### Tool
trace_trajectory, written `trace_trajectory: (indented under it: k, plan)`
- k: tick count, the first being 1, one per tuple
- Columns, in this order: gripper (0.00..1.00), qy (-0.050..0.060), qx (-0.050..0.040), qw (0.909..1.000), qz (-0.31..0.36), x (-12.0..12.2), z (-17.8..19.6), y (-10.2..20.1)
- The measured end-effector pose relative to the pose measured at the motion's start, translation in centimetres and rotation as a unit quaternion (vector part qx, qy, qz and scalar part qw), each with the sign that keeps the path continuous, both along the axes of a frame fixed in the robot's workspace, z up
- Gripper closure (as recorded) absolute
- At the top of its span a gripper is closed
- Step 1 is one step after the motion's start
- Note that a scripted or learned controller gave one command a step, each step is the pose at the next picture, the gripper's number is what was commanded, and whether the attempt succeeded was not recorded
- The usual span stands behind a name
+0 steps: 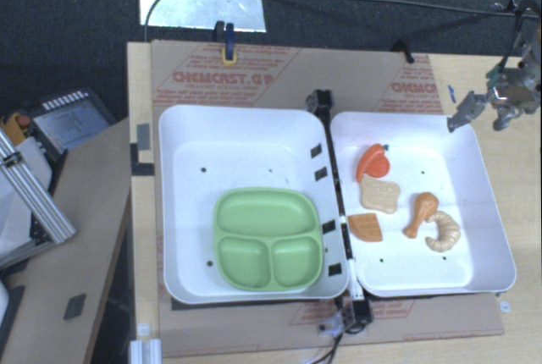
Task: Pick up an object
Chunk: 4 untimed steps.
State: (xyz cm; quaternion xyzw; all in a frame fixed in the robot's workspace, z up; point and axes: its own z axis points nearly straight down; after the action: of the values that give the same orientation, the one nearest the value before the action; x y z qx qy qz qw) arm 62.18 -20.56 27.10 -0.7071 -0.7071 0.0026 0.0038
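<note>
The claw (481,110) hangs at the upper right corner of the right bin (487,184), above its rim, its 2 fingers spread apart with nothing between them, likely parked clear so the camera sees every candidate. Nearest lie a drumstick (421,212) and a pale croissant (444,231), touching each other; further left sit an orange pepper (373,161), a bread slice (380,195) and a cracker (366,227). All 5 lie loosely spread, which should ease a grasp. In the left bin (195,142) rests a green divided plate (268,237); both bins sit on the worktop (279,66).
</note>
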Motion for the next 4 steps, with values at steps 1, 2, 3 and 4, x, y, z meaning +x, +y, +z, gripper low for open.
trace_trajectory:
  k: [1, 2, 3, 4]
  plan:
    - [0.0, -0.006, -0.0014, 1.0, 0.002, 0.2, 0.7, 0.1]
    - [0.0, -0.004, -0.001, 1.0, 0.001, 0.7, -5.4, 0.2]
    - [0.0, -0.003, -0.0006, 1.0, 0.001, 0.0, -11.3, 0.4]
    - [0.0, -0.003, -0.0006, 1.0, 0.001, -0.1, -17.6, 0.5]
